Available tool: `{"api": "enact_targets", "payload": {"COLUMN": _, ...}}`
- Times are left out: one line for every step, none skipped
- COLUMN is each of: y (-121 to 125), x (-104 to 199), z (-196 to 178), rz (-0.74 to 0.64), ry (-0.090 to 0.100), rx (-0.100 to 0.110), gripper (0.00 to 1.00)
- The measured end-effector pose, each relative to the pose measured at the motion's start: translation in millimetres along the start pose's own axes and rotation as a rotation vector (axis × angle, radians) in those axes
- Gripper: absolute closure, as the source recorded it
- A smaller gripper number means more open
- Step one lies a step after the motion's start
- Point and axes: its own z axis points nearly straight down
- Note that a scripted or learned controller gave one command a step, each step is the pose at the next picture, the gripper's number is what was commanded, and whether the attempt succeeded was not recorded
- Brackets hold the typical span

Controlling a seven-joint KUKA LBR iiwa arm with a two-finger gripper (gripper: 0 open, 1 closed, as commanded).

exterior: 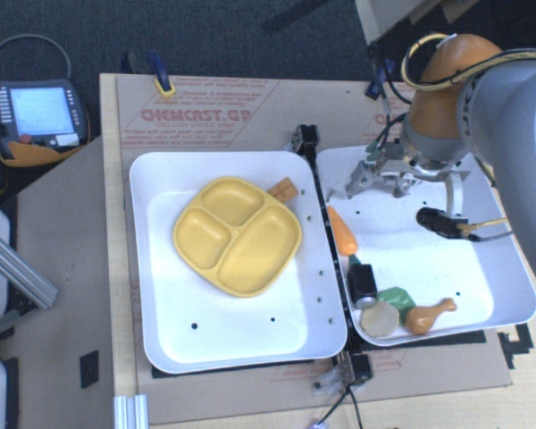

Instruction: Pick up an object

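The carrot (342, 231) lay at the left edge of the right bin (500, 266), against the divider. It appeared light, rigid and smooth, best taken across its thicker middle, though the wall crowded one side. Nearer lay a black block (362, 281), a round lid (381, 319), a green piece (398, 298) and a drumstick (430, 314), closely packed. The gripper (386, 179) hung over the bin's far end; its opening could not be determined, and nothing was seen in it. A yellow divided plate (238, 236) occupied the left bin (161, 311).
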Motion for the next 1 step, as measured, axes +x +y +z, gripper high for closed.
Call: {"api": "enact_targets", "payload": {"y": 1.6, "x": -0.9, "z": -11.8, "rz": 0.000, "ry": -0.003, "rx": -0.007, "gripper": 1.00}}
